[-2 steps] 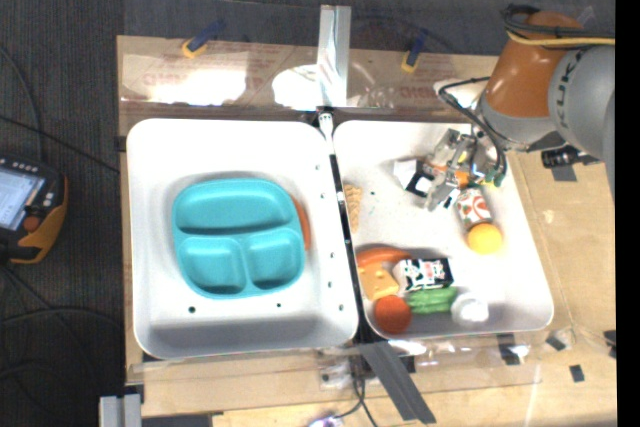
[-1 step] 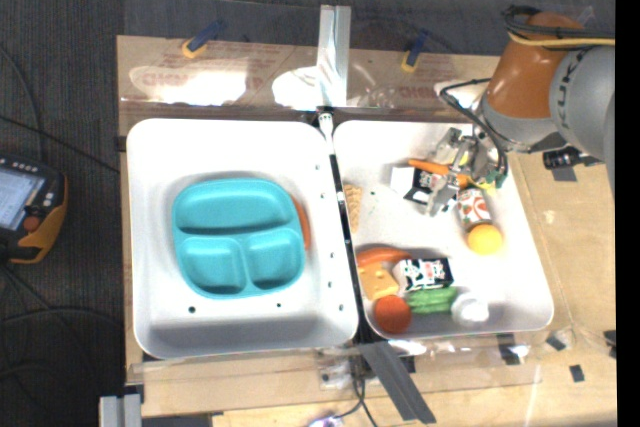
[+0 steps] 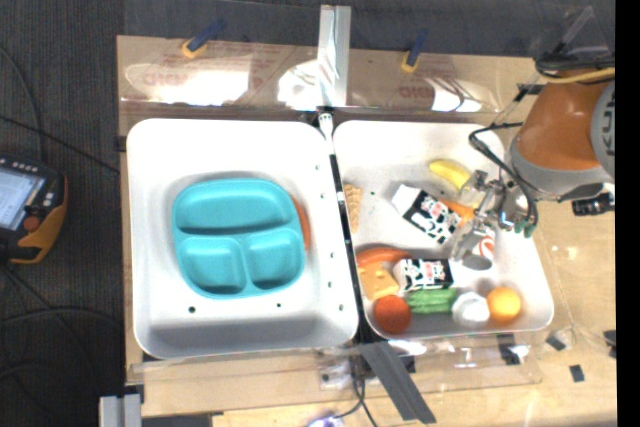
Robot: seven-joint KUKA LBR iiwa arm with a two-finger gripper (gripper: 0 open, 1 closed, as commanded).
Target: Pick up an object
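Observation:
The right bin (image 3: 395, 147) holds several small objects: a yellow banana (image 3: 450, 174), a white carton with black spots (image 3: 424, 212), a second spotted carton (image 3: 423, 272), an orange-and-red piece (image 3: 374, 270), a red ball (image 3: 392, 313), a green piece (image 3: 432, 299), a white ball (image 3: 470, 309) and an orange ball (image 3: 505, 303). My gripper (image 3: 478, 235) hangs low over the right side of this bin, just right of the upper spotted carton and over a small orange item (image 3: 459, 211). The fingers point down-left. Nothing is seen held between them.
The left bin (image 3: 155, 160) carries a teal divided tray (image 3: 240, 235) with an orange item (image 3: 304, 225) at its right edge. A vertical metal post (image 3: 334, 45) stands behind the divider between the bins. A handheld pendant (image 3: 25, 205) lies on the floor at far left.

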